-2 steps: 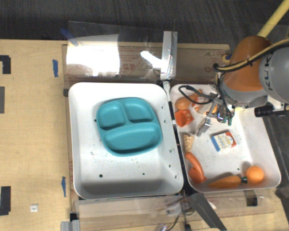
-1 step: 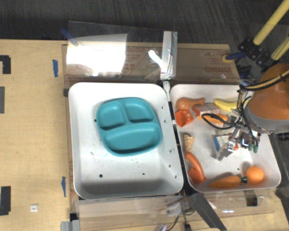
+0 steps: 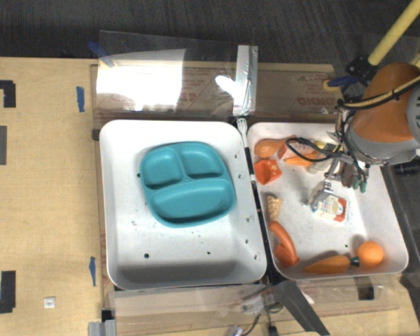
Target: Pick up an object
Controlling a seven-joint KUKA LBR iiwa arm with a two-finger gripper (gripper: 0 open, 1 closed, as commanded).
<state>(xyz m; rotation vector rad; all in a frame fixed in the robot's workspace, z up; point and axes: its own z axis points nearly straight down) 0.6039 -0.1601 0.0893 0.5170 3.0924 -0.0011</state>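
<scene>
— In the left bin [image 3: 119, 187], what do you log?
— A teal divided plate [image 3: 187, 183].
— And rightward?
— I see a ketchup packet [image 3: 332, 207] in the right bin [image 3: 388, 215], just beneath the gripper [image 3: 328, 187]; the gripper's state I cannot tell.

Arm [image 3: 383, 117] reaches in, tool [image 3: 329, 186] pointing down

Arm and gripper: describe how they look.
The arm is grey, with a bulbous orange band above the wrist. Black cables loop across it, and one carries a yellow stripe. The gripper is small, dark metal, with thin wires hanging beside it.
</scene>
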